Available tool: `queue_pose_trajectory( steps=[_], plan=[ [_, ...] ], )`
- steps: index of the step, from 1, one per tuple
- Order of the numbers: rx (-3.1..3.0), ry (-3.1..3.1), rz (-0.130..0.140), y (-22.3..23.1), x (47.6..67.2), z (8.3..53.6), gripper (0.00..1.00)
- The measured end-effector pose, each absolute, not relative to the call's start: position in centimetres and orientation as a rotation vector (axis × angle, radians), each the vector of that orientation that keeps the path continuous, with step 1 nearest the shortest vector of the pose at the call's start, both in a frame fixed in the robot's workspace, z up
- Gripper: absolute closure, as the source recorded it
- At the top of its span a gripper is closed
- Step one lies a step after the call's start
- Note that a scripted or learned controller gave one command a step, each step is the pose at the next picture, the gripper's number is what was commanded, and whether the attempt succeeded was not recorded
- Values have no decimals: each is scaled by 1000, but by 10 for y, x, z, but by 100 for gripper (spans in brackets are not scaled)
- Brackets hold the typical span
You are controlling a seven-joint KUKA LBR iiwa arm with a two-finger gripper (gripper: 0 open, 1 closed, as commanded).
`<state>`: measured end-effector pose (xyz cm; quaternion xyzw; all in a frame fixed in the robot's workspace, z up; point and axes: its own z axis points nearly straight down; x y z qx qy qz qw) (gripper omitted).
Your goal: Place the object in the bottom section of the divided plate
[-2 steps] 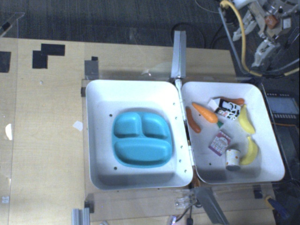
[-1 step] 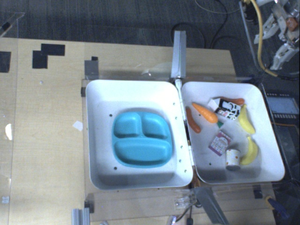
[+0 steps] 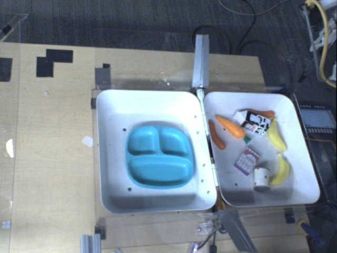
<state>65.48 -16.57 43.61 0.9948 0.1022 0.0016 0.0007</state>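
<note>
Here's the bench: two white bins sit side by side, touching along the middle. In the left bin (image 3: 108, 141) lies the blue divided plate (image 3: 159, 156), roughly centred, with two small sections at the top and the one wide bottom section (image 3: 158, 173) nearest the camera. Over in the right bin (image 3: 301, 146) lies a scatter of things: an orange carrot (image 3: 229, 126) lying slantwise, a darker carrot (image 3: 217, 135) just beside it along the bin's left wall, and a black-and-white box (image 3: 256, 123) near the top. One banana (image 3: 276, 135) lies to the right of that box, and a second banana (image 3: 283, 171) lies lower, touching a small white cup (image 3: 261, 177). A purple packet (image 3: 246, 161) lies flat between the carrots and the cup. As for the gripper's state, I cannot tell.
</note>
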Motion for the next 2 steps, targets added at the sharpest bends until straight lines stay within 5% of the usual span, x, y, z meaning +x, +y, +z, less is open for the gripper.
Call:
queue_pose_trajectory(
  steps=[1, 2],
  plan=[
    [3122, 340, 4, -205, 649, 395, 0],
    [3120, 358, 8, -203, 664, 437, 0]
  ],
)
